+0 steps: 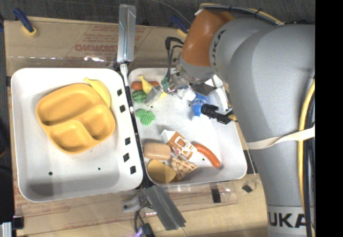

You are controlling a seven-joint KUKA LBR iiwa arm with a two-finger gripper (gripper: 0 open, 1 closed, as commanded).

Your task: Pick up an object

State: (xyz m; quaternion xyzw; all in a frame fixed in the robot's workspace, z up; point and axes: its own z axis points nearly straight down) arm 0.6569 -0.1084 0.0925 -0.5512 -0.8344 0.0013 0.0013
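Note:
My gripper (162, 88) is low over the far left corner of the right bin (228, 139), under the orange wrist band. It hangs right among a small pile there: a yellow piece (145, 81), a red-orange piece (138, 85) and a green piece (140, 96). The wrist hides what lies directly beneath it. Just right of the gripper lies a small blue toy (197, 106). A second green piece (145, 117) sits on the bin floor below the pile.
At the near side of the right bin lie a tan bun (156, 150), a printed packet (181, 151), a red-orange sausage (207, 155) and a yellow cup (160, 171). The left bin (32, 177) holds a yellow divided plate (75, 118) and a banana (101, 91).

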